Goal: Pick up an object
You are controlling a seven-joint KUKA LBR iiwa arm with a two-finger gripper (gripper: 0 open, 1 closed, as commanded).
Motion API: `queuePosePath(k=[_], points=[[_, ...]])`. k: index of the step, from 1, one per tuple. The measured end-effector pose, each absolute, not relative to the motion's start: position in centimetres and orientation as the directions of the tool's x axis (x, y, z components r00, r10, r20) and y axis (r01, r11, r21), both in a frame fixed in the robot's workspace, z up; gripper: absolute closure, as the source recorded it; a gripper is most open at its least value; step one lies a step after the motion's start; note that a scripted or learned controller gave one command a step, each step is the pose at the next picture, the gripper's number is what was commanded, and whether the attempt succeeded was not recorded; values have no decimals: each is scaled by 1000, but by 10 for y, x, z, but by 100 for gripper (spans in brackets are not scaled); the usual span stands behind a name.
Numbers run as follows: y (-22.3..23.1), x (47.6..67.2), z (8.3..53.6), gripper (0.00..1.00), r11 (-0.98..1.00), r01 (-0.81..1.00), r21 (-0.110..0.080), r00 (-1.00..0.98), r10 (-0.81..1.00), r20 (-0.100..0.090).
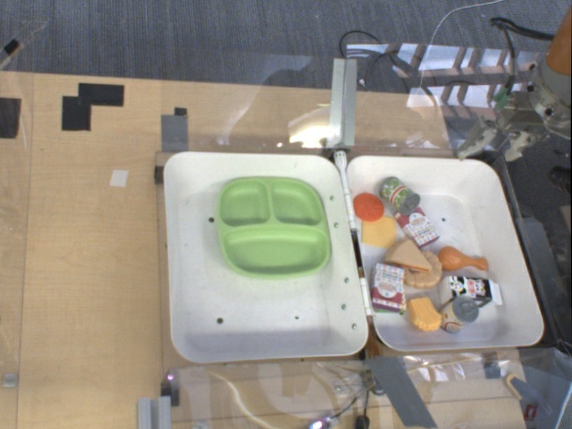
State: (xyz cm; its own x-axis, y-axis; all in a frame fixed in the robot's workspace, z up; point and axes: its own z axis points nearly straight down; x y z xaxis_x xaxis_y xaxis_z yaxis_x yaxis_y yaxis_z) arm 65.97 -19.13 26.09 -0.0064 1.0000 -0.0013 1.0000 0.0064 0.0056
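Near edge of the right white bin [514, 239] there's a small yellow cheese-like wedge [425, 315], probably light, rigid plastic, so I'd pinch its flat sides. Far back right, the claw [514, 119] hangs outside the bin; can't tell its state.

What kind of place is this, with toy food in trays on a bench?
Most likely a robotics lab bench set up for grasping tests. Two white bins sit side by side: one holds a green divided plate, the other a jumble of toy food. A robot arm reaches in, with loose cables behind.
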Motion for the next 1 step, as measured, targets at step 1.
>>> queuePosePath(k=[1], points=[[-158,620,133,0,-355,935,1,355,935,1]])
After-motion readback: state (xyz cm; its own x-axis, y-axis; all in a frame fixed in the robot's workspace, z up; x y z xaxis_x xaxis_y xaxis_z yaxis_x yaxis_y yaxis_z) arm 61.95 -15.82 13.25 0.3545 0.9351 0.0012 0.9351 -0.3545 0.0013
